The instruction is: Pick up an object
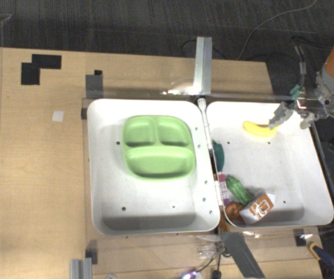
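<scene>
Bench top (33,173): pale wood-look sheet, matt, with flat black patches near its far left corner. Both bins (106,173) (294,173): smooth white plastic, slight sheen. Tray (158,146) in left bin: green plastic, smooth, soft gloss. Banana (258,129) near right bin's far edge: yellow, smooth, dull. Post (204,65) at the far edge between bins: bare brushed metal. Carton (258,207) at right bin's near edge: printed glossy card.

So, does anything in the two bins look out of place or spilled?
Nothing looks spilled or damaged. The green plate lies flat in the left bin. In the right bin, several small items are heaped against the near-left corner; the banana lies apart.
</scene>
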{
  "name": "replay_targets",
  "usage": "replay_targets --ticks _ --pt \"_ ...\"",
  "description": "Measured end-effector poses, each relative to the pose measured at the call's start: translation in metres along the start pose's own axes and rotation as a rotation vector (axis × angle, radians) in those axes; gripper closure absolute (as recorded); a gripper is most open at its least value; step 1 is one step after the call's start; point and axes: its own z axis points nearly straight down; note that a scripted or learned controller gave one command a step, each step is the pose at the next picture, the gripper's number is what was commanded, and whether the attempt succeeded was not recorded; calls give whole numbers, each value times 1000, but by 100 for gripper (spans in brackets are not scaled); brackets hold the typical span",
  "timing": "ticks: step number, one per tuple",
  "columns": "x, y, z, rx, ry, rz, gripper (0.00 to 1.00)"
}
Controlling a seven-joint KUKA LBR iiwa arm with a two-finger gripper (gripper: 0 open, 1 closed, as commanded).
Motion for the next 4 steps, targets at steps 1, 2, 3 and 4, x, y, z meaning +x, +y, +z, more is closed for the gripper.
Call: replay_targets --ticks 1,2,3,4 --pt "3 63 83 0 0 105 0" --pt "15 74 152 -20 -4 340 0" --pt "-12 80 158 -11 2 157 0" --pt "-37 68 164 -3 -2 30 0"
